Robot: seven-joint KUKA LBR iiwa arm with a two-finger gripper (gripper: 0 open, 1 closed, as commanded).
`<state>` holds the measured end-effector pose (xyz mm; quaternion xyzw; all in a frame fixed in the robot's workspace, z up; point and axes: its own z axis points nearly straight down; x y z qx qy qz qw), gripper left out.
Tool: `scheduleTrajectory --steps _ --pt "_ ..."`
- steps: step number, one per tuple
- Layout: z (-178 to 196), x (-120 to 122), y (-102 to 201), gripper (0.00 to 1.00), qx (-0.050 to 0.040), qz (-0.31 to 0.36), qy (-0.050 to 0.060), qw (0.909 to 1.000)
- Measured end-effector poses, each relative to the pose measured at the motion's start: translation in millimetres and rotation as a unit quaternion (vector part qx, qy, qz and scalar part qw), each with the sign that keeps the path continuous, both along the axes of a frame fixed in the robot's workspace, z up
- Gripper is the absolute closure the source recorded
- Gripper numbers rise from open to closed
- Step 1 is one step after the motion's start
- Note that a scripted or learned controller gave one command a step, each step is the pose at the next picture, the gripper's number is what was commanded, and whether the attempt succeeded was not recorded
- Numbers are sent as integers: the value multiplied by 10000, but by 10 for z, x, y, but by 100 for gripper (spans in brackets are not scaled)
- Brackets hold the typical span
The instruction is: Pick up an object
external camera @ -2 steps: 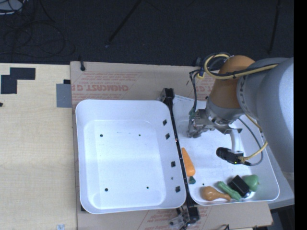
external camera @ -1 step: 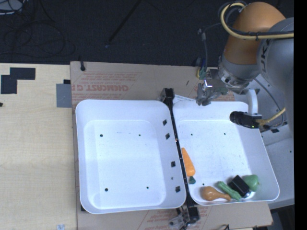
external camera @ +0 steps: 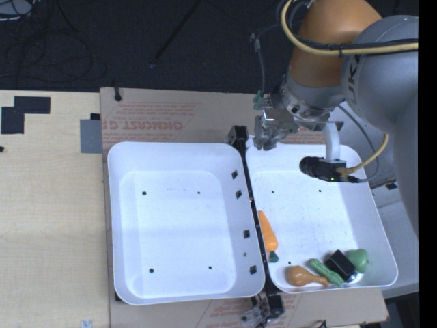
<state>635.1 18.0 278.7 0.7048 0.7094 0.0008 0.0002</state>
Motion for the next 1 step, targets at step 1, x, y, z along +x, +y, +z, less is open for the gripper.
scheduleTrajectory --steps 1 --pt "-111 88 736 100 1 -1 15 10000"
